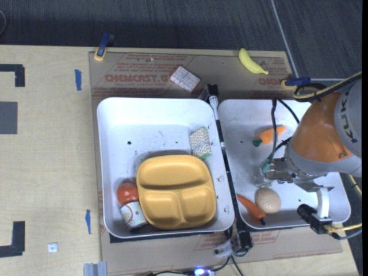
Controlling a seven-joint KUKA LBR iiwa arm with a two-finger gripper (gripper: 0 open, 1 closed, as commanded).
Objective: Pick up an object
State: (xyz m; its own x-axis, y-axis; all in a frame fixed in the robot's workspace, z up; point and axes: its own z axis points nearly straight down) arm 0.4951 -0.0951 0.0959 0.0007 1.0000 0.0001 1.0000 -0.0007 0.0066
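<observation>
A beige egg-shaped object (267, 200) lies in the right bin (241, 117), touching an orange carrot (250, 206) by the near wall. The gripper (275, 172) hangs just above it; whether it is clenched or released cannot be told, the wrist covering it. A second carrot (271, 134) is partly hidden behind cables. In the left bin (115, 117) a yellow divided tray (175, 190) overlaps a small can (132, 213).

Even, fairly bright overhead light washes the white bins (109, 119) pale, with soft shadows under their contents. The picture is slightly soft and grainy; the dark floor (172, 10) is dim.
</observation>
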